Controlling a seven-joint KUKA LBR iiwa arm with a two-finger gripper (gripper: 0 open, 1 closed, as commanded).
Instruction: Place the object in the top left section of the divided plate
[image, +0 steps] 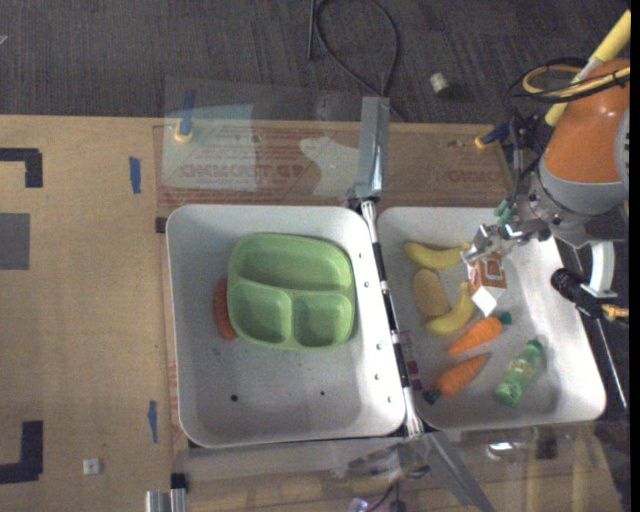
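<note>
Camera view: green divided plate (291, 291), three sections, in left bin (270, 400).

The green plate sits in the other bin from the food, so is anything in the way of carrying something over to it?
Only the raised rims where the two bins meet lie between the food and the green plate; its sections look bare.

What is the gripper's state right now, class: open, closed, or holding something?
Gripper: cannot be told; it sits over the right bin beside a banana.
</note>
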